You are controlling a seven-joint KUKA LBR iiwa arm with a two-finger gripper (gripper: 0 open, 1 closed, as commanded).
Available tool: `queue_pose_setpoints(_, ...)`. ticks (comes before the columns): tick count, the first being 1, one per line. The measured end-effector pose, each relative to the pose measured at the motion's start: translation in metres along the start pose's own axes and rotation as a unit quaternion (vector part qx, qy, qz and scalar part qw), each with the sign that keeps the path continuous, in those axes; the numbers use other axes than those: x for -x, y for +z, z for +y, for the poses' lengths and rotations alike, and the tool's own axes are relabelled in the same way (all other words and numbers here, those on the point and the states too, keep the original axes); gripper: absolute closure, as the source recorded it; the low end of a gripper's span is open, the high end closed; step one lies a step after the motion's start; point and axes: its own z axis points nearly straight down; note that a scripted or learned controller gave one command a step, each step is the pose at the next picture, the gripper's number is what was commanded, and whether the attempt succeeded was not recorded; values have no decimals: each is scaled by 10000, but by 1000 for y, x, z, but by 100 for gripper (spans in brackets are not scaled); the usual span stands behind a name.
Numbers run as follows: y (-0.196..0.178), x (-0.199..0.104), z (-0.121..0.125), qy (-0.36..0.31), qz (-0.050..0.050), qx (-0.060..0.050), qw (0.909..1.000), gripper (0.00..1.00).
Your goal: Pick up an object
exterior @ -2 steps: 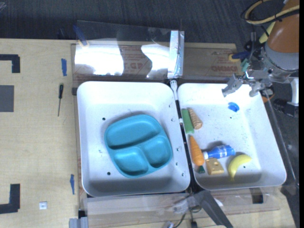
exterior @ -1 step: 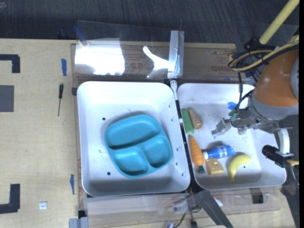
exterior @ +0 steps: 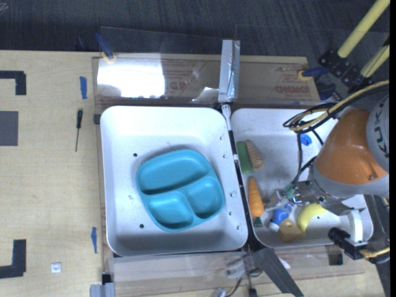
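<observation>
My gripper hangs low in the right bin, under the orange band of the arm. Its tip sits over a small pile of objects at the bin's near edge: a yellow rounded toy, a blue and white piece and a brown lump. An orange carrot lies just left of the pile. A green and tan brush-like object lies along the bin's left wall. The arm hides the right side of the bin.
The left bin holds a blue three-compartment plate. A clear plastic wall and metal post stand behind the bins. Cables loop above the arm. A screwdriver lies on the wooden bench at left.
</observation>
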Motion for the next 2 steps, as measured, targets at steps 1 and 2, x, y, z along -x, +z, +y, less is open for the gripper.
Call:
queue_pose_setpoints(1, -11, 1, 2, 9, -13, 37, 10000, 100)
queue_pose_setpoints(2, -98, -50, 110, 900, 9, -7, 9959, 100)
